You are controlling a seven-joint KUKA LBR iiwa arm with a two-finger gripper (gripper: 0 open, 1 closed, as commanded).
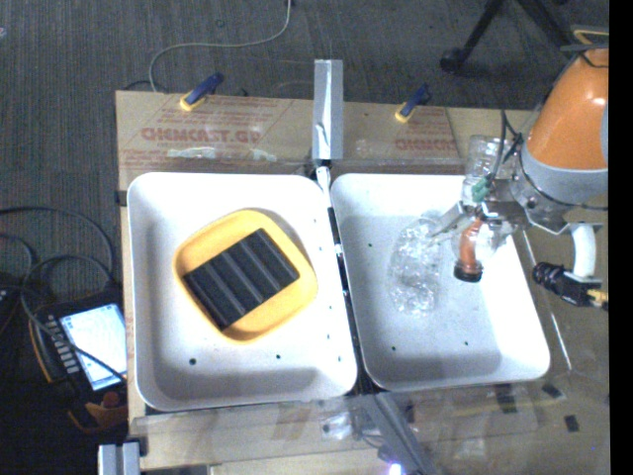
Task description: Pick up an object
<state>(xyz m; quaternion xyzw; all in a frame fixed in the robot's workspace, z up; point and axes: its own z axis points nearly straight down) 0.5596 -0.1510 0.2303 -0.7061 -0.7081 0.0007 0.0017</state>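
1. Gripper. We find the gripper (467,261) low over the right bin (514,349), towards that bin's right side. Its rust-coloured tip points down at the bin floor. Whether it is released or clenched we cannot tell at this angle, and we see nothing held in it.

2. Target. The nearest thing is a crumpled piece of clear plastic (415,265), which lies on the floor of the right bin just beside the gripper, on the side towards the left bin. We cannot tell whether the tip touches its edge. The plastic is see-through and its outline is hard to trace against the white floor.

3. Arm. The arm (554,191) reaches in from the right, and its orange band (574,117) stands above the bin's right rim.

4. Other contents. The left bin (148,364) holds a yellow tray (203,245) with a black ribbed panel, well apart from the gripper.

5. Step in hand. We judge this to be the approach-and-descend step, with no grasp made as yet.

6. Next move. We judge that the gripper needs to shift sideways until it is centred over the plastic, then close on a raised fold and lift straight up. The plastic is probably thin and springy, so a pinch at its edge may slip. We advise checking the hold once the lift begins.
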